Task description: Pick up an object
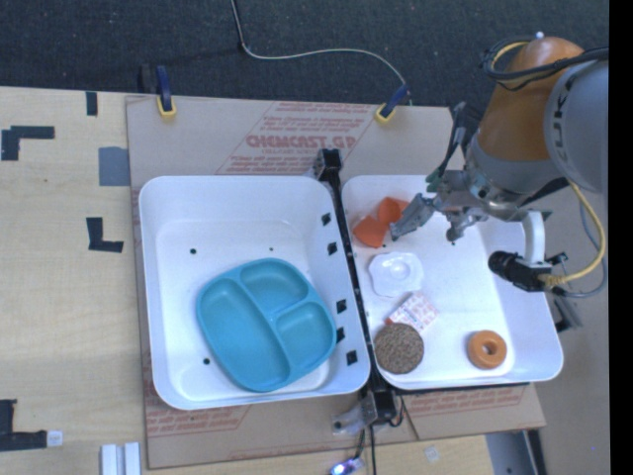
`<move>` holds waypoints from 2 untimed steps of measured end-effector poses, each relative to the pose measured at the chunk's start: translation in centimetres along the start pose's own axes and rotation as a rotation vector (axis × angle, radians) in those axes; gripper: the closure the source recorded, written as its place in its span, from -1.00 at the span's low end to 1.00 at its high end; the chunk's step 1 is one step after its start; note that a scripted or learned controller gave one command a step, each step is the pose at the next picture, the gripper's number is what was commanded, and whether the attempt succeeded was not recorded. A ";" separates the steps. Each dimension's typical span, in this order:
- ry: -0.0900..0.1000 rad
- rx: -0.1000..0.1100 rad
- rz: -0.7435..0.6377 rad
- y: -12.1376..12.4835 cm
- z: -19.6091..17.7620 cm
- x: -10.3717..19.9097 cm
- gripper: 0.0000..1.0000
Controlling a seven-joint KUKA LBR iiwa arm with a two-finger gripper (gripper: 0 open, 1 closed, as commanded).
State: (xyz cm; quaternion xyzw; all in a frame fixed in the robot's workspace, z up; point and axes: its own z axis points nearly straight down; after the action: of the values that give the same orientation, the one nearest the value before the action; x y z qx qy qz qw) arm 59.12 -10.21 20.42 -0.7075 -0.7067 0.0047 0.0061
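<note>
Gripper (432,221) hovering upper part of right bin (539,349), fingers spread, nothing between them; orange piece (379,222) just left, white lid (394,271) below.

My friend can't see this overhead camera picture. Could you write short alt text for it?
A grey robot arm's two-finger gripper hovers open over the right white bin, near an orange cup, white lid, brown round disc and orange doughnut-shaped ring. The left white bin holds a blue divided plastic tray.

blue tray (265,323), orange ring (487,348), speckled brown disc (399,347)
</note>
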 end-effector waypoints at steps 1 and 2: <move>-0.002 -0.014 -0.003 0.3 -0.8 0.0 -1.00; -0.002 -0.009 -0.002 0.0 3.9 0.7 -1.00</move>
State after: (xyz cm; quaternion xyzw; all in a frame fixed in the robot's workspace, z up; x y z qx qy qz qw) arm 59.04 -9.49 16.55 -0.7067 -0.7075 0.0021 0.0021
